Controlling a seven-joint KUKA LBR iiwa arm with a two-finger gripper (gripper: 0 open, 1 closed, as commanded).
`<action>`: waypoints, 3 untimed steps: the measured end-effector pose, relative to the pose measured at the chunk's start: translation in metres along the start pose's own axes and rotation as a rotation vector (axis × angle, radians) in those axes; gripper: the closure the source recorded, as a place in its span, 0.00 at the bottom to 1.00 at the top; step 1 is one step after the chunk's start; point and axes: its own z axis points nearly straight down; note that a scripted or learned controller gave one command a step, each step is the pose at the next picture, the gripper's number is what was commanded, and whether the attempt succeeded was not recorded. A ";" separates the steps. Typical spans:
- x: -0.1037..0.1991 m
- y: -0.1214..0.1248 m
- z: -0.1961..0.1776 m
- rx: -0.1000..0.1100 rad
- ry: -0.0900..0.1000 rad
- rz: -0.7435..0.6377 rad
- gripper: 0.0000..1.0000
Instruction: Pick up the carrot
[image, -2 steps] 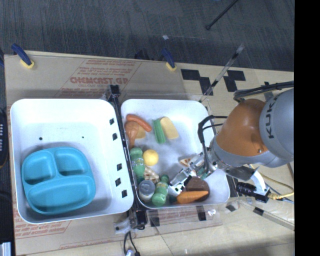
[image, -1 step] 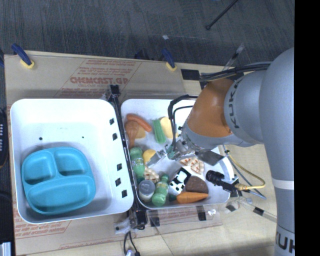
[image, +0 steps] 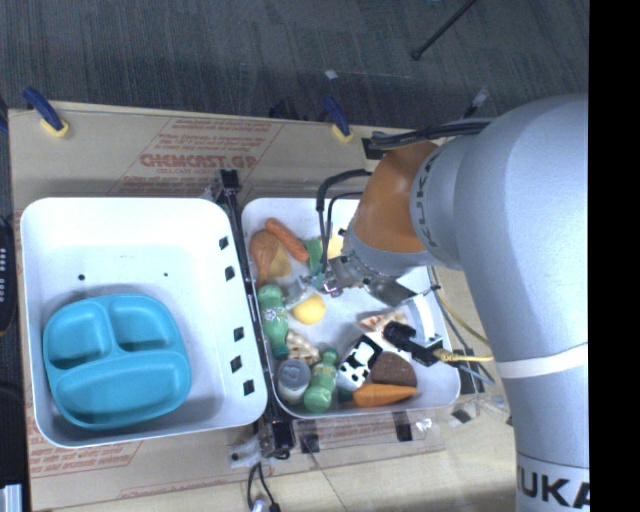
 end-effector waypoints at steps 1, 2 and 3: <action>0.017 -0.053 0.001 -0.006 -0.001 0.134 0.00; -0.062 -0.055 0.005 0.005 0.019 -0.025 0.00; -0.104 -0.009 -0.062 -0.002 0.017 -0.202 0.00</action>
